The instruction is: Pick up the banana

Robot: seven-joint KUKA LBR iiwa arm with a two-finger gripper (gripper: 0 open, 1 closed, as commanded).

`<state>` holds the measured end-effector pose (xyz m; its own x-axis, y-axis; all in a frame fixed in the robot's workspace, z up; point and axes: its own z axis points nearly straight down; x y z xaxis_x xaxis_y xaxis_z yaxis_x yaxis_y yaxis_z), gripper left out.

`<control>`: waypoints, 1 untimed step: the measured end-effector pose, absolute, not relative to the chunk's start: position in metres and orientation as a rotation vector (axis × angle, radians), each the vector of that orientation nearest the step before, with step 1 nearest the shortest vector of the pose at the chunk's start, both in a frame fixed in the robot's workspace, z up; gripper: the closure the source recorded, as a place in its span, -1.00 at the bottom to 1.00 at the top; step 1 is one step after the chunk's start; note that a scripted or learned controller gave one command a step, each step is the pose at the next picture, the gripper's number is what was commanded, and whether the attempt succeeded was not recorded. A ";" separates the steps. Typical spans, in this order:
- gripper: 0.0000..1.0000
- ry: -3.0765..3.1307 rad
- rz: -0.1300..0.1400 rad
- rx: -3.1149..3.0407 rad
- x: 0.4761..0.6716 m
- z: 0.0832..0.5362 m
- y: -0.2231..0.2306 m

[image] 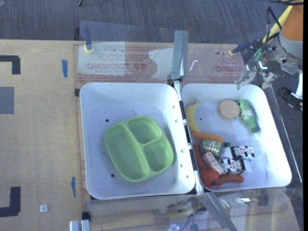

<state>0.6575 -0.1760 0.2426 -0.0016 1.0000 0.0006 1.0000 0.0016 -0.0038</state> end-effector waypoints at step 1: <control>-1.00 -1.902 0.007 -2.495 0.666 0.194 -0.158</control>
